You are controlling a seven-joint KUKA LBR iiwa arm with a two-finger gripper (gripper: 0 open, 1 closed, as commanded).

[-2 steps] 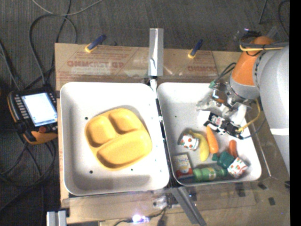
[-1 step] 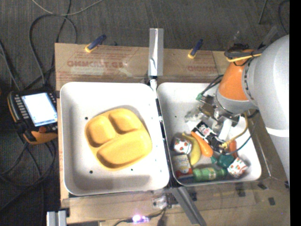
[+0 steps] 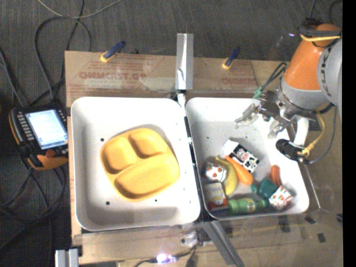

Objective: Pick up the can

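The gripper (image 3: pixel 259 119) hangs over the upper part of the right bin (image 3: pixel 214 111), its two fingers (image 3: pixel 245 117) spread apart with nothing between them. The can (image 3: pixel 214 195) lies near the bin's front edge, well apart from the gripper, amid a banana (image 3: pixel 229 178), a carrot (image 3: pixel 242 174) and a small box (image 3: pixel 241 155). A yellow tray (image 3: pixel 140 163) rests in the left bin (image 3: pixel 83 166).
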